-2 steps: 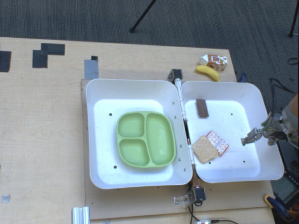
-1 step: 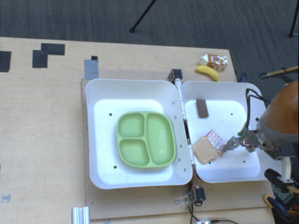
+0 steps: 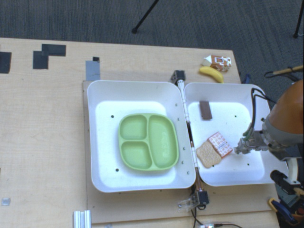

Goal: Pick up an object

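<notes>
Pincer (image 3: 241, 147) first: we see it low over the right bin (image 3: 256, 175), near that bin's right side, but the tips are too small and blurred, so we cannot tell how far open it is or whether it touches anything. Just left of it we count two flat pieces lying together: one red-and-white checked card (image 3: 220, 143) and one tan cracker (image 3: 208, 154), the cracker overlapping the card's lower-left edge. Further off, up and left of the pincer, lies one small brown block (image 3: 205, 110), apart from the pair. Beyond those, in the left bin (image 3: 102, 141), sits one green tray (image 3: 148, 142) with three compartments. Up past the right bin, on the bench (image 3: 42, 137), we see one banana (image 3: 211, 73) beside one small carton (image 3: 220, 61).
</notes>
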